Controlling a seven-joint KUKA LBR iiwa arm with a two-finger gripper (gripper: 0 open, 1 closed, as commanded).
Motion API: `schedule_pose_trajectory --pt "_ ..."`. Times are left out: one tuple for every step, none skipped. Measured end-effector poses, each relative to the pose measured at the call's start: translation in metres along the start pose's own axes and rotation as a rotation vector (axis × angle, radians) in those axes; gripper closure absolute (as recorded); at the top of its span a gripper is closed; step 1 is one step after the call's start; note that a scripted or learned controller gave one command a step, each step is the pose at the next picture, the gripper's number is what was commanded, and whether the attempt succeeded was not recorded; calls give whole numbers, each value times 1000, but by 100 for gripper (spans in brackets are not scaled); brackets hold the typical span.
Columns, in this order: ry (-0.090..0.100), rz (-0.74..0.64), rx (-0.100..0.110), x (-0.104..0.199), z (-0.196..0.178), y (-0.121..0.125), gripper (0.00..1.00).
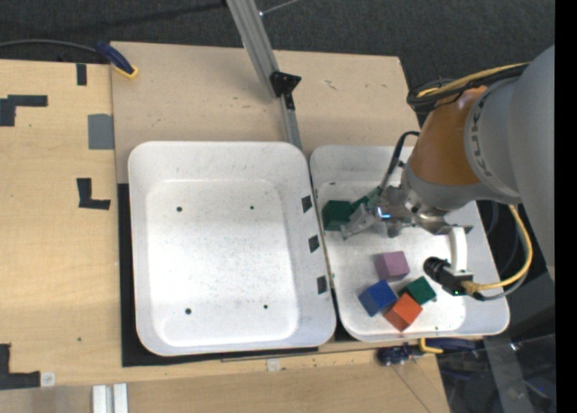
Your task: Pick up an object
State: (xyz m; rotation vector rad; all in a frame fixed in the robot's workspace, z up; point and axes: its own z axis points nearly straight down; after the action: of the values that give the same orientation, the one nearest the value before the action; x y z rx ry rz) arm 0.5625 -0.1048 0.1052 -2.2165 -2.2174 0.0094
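The dark green block (337, 214) lies in the right bin, just off the fingertips on their far side from the arm. The purple cube (391, 264) sits flat, near the fingers on the camera's side. Beyond it, well apart from them, cluster the blue cube (377, 298), orange block (405, 313) and small green cube (420, 291), touching.

Left bin (149, 168) bare; blocks (394, 289) clustered right.

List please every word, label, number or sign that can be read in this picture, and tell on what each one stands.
None: no readable text stands anywhere in the camera view.
The black tape shapes on the wooden bench are plain marks, not letters.
The blocks in the right bin, purple, blue, green and orange, show no print.
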Motion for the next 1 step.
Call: schedule_pose_trajectory --pt "0 -1 -4 1 15 -1 0"
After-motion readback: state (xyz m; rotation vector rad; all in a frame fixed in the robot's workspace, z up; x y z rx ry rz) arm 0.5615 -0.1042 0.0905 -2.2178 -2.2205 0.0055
